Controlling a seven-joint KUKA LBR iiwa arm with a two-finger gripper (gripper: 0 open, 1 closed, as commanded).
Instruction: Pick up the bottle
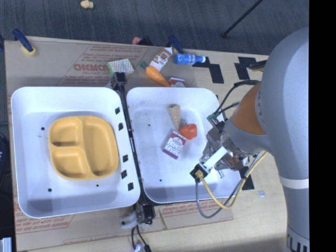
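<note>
A small red-and-white labelled bottle (174,144) lies in the middle of the right bin (157,190), its upper end beside a red round piece (189,131). A blue bottle (186,59) lies on the bench beyond the bins. My gripper (214,143) hangs over the right side of the right bin, a short way right of the red-and-white bottle and apart from it. Nothing shows in its grasp.
A tan cone (174,114) lies just above the red piece. The left bin (26,193) holds a yellow divided plate (83,146). Beyond the bins lie a carrot (157,76), a small carton (162,59) and a green sponge (121,66).
</note>
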